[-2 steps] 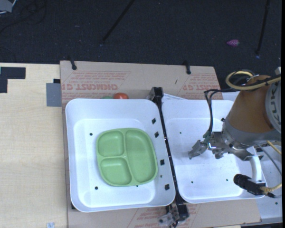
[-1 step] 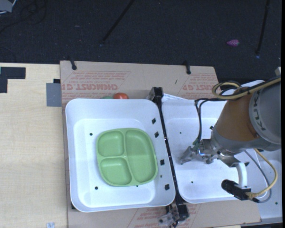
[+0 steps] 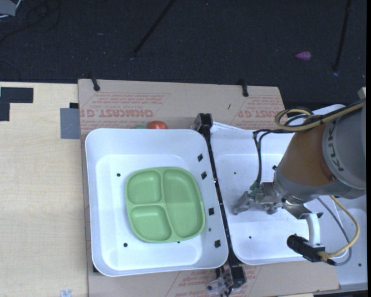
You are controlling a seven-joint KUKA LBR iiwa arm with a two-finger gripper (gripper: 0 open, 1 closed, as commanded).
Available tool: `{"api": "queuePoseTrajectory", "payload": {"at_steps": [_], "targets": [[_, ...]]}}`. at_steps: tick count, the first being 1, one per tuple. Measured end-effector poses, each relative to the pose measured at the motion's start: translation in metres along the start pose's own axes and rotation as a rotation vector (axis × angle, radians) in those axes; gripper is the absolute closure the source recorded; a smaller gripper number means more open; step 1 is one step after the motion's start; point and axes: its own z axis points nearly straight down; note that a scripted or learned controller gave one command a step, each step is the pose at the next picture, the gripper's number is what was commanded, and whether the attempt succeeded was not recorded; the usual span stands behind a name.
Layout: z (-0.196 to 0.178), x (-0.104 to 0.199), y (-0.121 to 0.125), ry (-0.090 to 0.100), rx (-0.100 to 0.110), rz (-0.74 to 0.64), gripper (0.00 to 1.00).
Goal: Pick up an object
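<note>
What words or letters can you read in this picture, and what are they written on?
"CHEMCRST" or something close, in red, upside down and blurred: printed twice on the cardboard sheet behind the bins.
Red print on the cardboard's front edge, below the left bin: too small to read.
"KU", the start of a brand name, cut off: on the grey arm.
The green plate carries no writing.

Single fixed camera above the bench [image 3: 37, 184], angled down (moderately close), both white bins [image 3: 105, 147] framed

glossy green plastic plate [image 3: 165, 204], smooth white plastic bins [image 3: 105, 147], matt printed cardboard [image 3: 173, 104]
</note>
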Motion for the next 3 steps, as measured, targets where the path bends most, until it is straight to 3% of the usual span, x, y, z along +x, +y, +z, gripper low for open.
{"api": "queuePoseTrajectory", "payload": {"at_steps": [1, 3], "targets": [[-0.011, -0.001, 0.001, 0.000, -0.001, 0.007, 1.00], [-0.132, -0.001, 0.000, -0.002, -0.007, -0.004, 1.00]]}}
